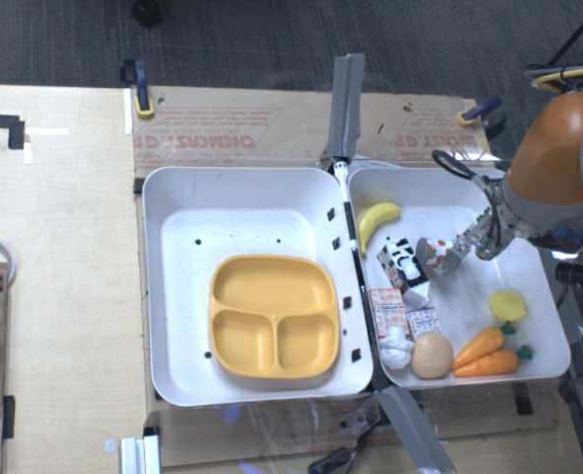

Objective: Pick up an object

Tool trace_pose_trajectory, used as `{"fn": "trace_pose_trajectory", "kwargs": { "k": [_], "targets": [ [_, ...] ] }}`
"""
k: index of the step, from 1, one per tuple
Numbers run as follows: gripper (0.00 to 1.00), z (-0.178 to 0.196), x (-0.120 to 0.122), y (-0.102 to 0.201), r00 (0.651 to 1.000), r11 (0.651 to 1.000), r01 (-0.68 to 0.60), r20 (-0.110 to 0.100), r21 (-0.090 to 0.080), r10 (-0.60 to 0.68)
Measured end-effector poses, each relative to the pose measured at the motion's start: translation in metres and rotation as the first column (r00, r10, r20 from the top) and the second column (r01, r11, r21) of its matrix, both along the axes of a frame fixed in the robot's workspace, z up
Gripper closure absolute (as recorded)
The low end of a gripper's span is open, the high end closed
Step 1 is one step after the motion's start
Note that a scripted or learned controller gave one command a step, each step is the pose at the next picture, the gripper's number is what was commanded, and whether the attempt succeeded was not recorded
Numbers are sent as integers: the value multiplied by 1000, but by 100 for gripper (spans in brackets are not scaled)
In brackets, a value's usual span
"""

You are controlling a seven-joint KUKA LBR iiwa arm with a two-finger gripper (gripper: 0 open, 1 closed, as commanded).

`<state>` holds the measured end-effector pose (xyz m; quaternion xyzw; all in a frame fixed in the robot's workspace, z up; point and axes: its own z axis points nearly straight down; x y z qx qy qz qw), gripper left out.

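My gripper [438,258] reaches from the right into the right bin [543,265], low over its middle. Its tip is just right of a black-and-white box [400,261] and may touch it. A yellow banana [375,222] lies at the bin's upper left. Below the box lie a red-and-white packet [387,307] and a small white item [395,338]. A beige ball [431,355] and two orange carrots [486,353] sit along the front wall. A small yellow fruit [508,305] rests to the right, below the wrist.
The left bin [173,265] holds a yellow divided plate [274,316]. A grey post [347,107] rises behind the wall between the bins. The orange-banded arm [558,156] hangs over the right bin's far right corner. Cardboard lies behind both bins.
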<state>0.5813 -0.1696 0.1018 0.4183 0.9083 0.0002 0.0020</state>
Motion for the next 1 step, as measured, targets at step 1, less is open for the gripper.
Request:
{"fn": "trace_pose_trajectory", "kwargs": {
  "k": [1],
  "targets": [
    [100,89,54,78,935,935,354,-3,0,-354]
  ]
}}
